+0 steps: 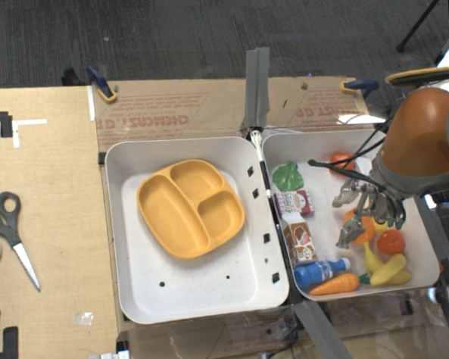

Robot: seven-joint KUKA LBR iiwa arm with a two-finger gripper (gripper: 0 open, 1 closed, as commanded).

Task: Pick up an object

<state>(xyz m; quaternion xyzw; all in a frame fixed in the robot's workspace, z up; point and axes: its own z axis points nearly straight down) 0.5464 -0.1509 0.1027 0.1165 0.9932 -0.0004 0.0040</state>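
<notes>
The gripper (353, 216) hangs low in the right bin (324, 141), its metal fingers spread fairly wide with nothing visible between them. Just beside it, toward the bin's near right corner, lie toy foods: an orange piece (361, 226) touching or almost under the fingertips, a tomato (391, 241), a banana (388, 270). Nearer the camera from the gripper sit a carrot (335, 284) and a blue bottle (318, 270); to its left, a small brown carton (299, 241), a red-and-white packet (293, 202) and a green leafy piece (286, 176).

These look like light, stiff plastic toys, smooth and rounded, so likely to slip or roll. The orange piece is closest; pinching across its narrow width seems best.

The bin floor is smooth white plastic, crowded here. Well away to the left, the other bin (188, 303) holds a yellow divided plate (190, 207). Scissors (14, 235) lie on the counter (42, 178) beyond.
</notes>
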